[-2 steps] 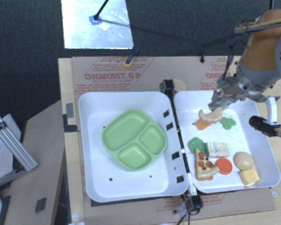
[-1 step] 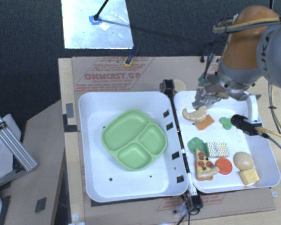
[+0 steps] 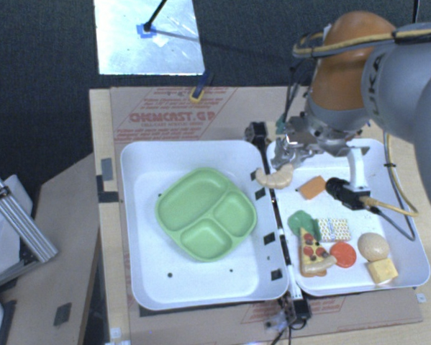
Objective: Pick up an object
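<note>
Gripper (image 3: 289, 155): low over the far-left corner of the right bin (image 3: 411, 260); from this angle I cannot tell whether it is open or closed, and nothing shows held in it.
Pale pastry piece (image 3: 277, 178): just beside the gripper on its near side, lying against the wall shared by the two bins.
Orange block (image 3: 312, 187): near the pastry, to its right, apart from it.
Near cluster: green leaf piece (image 3: 302, 221), pizza slice (image 3: 313, 257), patterned square (image 3: 334, 229), red disc (image 3: 343, 254), beige egg (image 3: 373, 246) and yellow wedge (image 3: 383, 270), packed close along the near half.
Open room, right bin: a bare strip of floor along the right wall.
Left bin (image 3: 143, 172): green divided plate (image 3: 205, 213) at centre, with bare white floor all round it to the rims.
</note>
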Controlling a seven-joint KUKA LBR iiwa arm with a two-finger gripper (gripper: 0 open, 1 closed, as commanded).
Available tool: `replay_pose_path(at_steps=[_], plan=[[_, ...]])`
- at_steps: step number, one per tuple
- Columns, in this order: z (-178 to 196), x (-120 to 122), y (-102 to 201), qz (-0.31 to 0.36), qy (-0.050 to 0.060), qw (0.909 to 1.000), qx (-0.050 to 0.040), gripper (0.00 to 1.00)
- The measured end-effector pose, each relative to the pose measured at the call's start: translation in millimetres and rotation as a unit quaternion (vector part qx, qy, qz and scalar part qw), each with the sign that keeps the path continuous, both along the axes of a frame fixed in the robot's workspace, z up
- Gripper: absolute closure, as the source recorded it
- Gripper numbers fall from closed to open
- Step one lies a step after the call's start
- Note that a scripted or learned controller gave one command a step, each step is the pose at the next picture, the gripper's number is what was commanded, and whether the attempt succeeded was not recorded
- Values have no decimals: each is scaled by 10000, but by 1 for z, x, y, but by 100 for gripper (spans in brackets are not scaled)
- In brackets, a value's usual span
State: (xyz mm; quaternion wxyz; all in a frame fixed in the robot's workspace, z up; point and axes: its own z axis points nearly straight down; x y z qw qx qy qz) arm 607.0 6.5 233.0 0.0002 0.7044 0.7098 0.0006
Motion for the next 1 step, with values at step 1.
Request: replay_pose_path(at_steps=[1], plan=[[5, -6, 51, -1, 2, 10000, 2, 100]])
